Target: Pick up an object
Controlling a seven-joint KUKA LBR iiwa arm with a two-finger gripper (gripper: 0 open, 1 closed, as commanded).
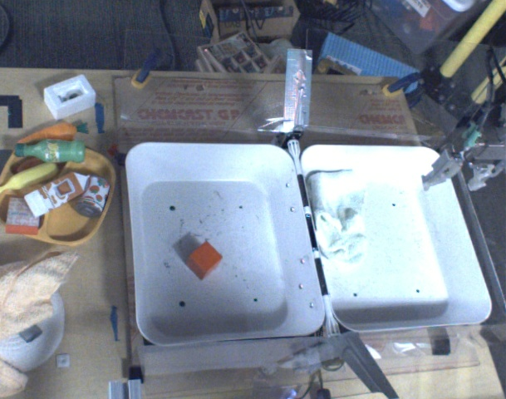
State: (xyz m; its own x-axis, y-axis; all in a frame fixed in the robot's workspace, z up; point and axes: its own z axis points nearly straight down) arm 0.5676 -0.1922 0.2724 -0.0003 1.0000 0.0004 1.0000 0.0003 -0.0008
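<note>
I see the orange block (206,260) on the floor of the left bin (153,160), a little below and left of that bin's middle, sitting as a diamond with one corner toward the camera. A small grey piece (187,245) touches its upper-left side. Bare white floor surrounds the pair on every side; they are well apart from all four walls, so I read open room around the block. Dark specks and a few small holes mark the floor near it.

The right bin (460,306) touches the left one along a shared rim. A crumpled white cloth (340,219) lies against that bin's left wall, upper half; the rest of its floor is bare.

The gripper (452,166) sits at the right bin's upper-right corner, over the rim, well apart from the block: the whole right bin and the shared rim lie between them. I cannot tell how far its fingers are spread, and I see nothing in them.

On the surface left of the bins stands a yellow bowl (70,227) of toy food, with a beige cloth (24,293) below it and a small white box (70,96) above.
</note>
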